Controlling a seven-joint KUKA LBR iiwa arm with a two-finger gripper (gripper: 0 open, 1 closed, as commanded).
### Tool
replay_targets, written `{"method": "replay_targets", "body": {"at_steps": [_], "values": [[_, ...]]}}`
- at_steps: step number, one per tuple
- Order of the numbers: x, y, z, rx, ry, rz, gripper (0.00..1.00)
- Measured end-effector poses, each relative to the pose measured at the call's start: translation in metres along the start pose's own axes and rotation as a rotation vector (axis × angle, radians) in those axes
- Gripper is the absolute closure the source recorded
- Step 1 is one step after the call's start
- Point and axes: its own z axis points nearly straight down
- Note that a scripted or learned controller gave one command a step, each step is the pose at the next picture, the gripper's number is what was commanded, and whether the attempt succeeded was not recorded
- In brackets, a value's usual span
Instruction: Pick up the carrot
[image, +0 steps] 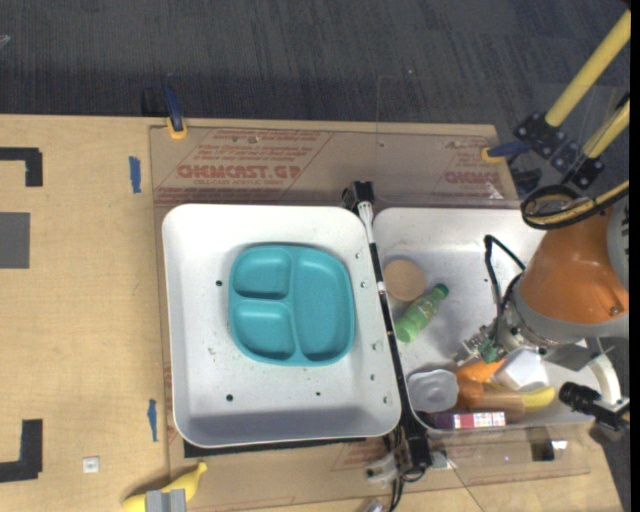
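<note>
The carrot (477, 375) is a small orange piece lying in the right bin (450, 240), near its front edge, among other items. My gripper (488, 349) hangs just above and slightly behind the carrot, at the end of the grey arm with the orange band (573, 283). The wrist hides the carrot's right part, and I cannot make out whether anything is held.
In the right bin lie a green bottle (421, 311), a tan round disc (404, 279), a grey cup (432, 388), a brown bun-like item (497, 399), a yellow banana (541, 398) and a white block (523, 371). The left bin (190, 330) holds a teal divided plate (293, 305).
</note>
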Motion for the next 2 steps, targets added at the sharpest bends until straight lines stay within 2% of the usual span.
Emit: {"method": "replay_targets", "body": {"at_steps": [1, 2], "values": [[0.000, 0.000, 0.000, 0.001, 0.001, -0.001, 0.00], [-0.009, -0.009, 0.012, 0.007, 0.020, -0.224, 0.00]]}}
